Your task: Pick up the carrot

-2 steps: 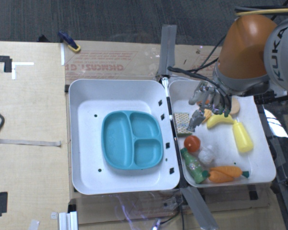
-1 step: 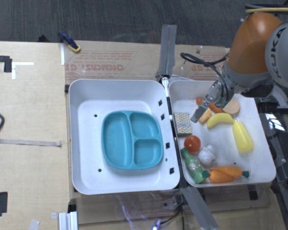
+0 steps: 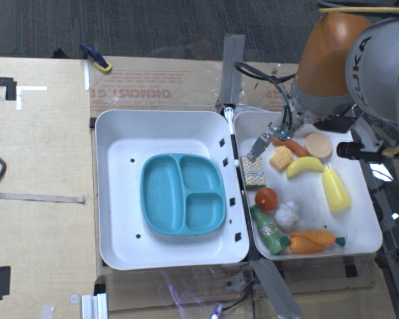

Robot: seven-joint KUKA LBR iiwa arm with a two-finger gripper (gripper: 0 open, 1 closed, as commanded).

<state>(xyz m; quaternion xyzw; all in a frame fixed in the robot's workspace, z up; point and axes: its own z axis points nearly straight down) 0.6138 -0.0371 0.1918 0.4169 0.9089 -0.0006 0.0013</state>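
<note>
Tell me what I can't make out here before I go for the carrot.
- Gripper: small and dark under the arm; open or shut is unclear, as is any contact with the orange piece beside it.
- Carrot: its left end is hidden behind the green bottle.
- Right bin: its far right corner is covered by the arm.

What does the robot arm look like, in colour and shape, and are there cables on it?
The arm is rounded and grey, with a broad orange band above the wrist. Thin dark cables loop beside the wrist. The gripper is small, grey and metallic.
</note>
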